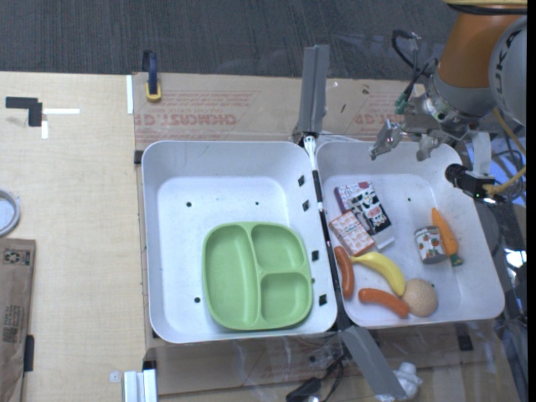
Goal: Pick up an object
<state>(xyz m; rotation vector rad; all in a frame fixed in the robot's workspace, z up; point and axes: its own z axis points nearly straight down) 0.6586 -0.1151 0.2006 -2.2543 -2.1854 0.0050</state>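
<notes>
I see my tool open and empty at the far rim of the right white bin, whose crowded yellow plastic banana could slip when gripped.

Two white bins; one green divided plate; two sausages; one banana; one carrot; one egg; three small cartons.

Mirrored red lettering on cardboard sheet, illegible; recycling symbol on brown bag.
</notes>
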